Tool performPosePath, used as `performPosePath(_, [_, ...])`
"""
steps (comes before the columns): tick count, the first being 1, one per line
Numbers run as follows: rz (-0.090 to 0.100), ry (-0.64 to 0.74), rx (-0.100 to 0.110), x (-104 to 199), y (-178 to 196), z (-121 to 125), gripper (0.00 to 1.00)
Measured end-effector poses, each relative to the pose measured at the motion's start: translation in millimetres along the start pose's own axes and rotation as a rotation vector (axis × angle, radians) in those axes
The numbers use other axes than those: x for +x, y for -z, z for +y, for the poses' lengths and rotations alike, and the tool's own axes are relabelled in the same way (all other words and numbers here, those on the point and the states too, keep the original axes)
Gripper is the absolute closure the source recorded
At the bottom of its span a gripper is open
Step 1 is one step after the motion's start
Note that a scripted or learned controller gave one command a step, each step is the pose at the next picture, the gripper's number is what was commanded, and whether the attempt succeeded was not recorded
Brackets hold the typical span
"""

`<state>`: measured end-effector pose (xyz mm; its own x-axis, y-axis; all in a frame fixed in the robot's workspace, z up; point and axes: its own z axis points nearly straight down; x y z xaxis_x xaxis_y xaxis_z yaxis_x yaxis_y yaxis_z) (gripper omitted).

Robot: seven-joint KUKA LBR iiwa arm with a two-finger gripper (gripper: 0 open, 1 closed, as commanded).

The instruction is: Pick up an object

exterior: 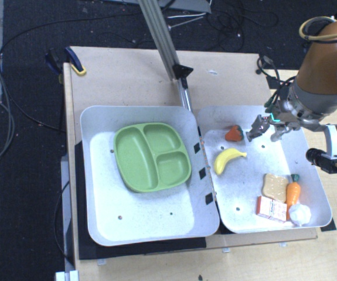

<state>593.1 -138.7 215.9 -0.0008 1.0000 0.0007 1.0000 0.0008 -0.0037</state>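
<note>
The right bin (247,215) holds a yellow banana (228,158), a small red-orange fruit (234,134) near its back left, a slice of toast (275,187), an orange carrot (293,193), a red and white box (272,208) and a white lump (300,215). My gripper (266,129) hangs over the back of this bin, just right of the red-orange fruit and above the banana. Its two fingers are spread apart with nothing between them.
The left bin (98,215) holds a green divided plate (153,156). A grey metal pole (160,28) slants down from the top to the gap between the bins. The arm's orange and grey body (323,69) stands over the bench's right side.
</note>
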Motion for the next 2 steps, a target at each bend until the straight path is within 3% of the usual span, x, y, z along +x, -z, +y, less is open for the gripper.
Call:
performPosePath(1, [-0.001,0.001,-0.004,0,2,1,0.0])
performPosePath(2, [-0.001,0.0,-0.001,2,-42,4,0.0])
